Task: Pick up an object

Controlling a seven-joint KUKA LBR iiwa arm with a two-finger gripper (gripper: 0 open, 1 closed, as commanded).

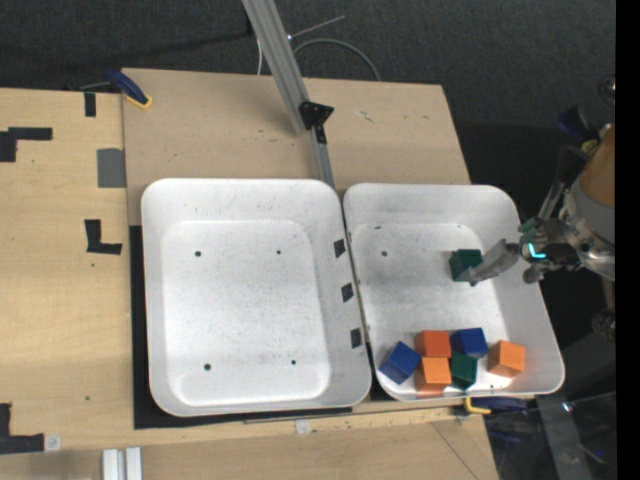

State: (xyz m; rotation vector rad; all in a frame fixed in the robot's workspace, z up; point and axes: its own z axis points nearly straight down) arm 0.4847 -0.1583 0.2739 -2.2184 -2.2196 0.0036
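The gripper reaches into the right bin from its right side, fingers apparently closed on a dark green block. The remaining blocks, blue, orange and green, cluster near this bin's front rim.

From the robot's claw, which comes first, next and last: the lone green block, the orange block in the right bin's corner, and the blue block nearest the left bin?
1. Lone green block: right at the gripper, mid right bin.
2. Orange block: toward that bin's bottom right corner.
3. Blue block: bottom left of that bin, beside the divide.
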